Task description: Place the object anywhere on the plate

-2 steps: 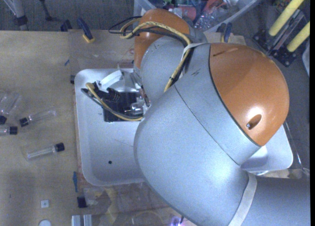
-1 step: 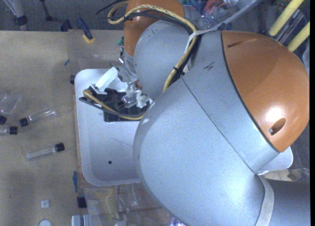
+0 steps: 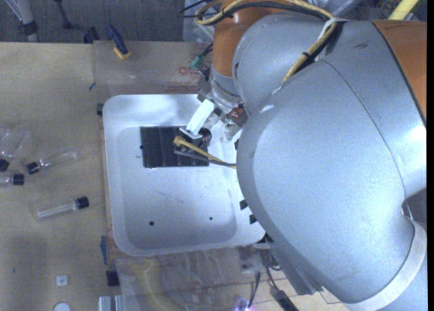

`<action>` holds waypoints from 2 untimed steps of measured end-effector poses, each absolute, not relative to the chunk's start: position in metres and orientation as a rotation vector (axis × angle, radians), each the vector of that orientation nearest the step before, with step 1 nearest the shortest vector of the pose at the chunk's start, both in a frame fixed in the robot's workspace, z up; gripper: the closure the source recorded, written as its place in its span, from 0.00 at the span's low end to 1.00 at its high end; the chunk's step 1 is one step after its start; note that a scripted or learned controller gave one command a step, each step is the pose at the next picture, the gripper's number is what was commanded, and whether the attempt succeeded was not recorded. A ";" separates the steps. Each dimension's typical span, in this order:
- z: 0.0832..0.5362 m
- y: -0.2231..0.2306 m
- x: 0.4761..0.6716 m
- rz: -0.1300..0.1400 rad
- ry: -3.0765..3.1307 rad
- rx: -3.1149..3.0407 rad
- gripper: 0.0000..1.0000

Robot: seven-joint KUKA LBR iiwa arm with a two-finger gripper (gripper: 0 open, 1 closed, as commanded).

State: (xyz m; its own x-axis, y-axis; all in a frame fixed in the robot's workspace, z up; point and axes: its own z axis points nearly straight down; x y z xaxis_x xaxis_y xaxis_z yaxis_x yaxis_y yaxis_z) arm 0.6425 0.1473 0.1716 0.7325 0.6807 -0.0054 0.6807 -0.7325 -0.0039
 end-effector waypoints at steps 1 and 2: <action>0.249 0.183 0.650 -0.004 -0.481 -3.105 1.00; 0.147 0.223 0.652 0.002 -0.310 -3.126 1.00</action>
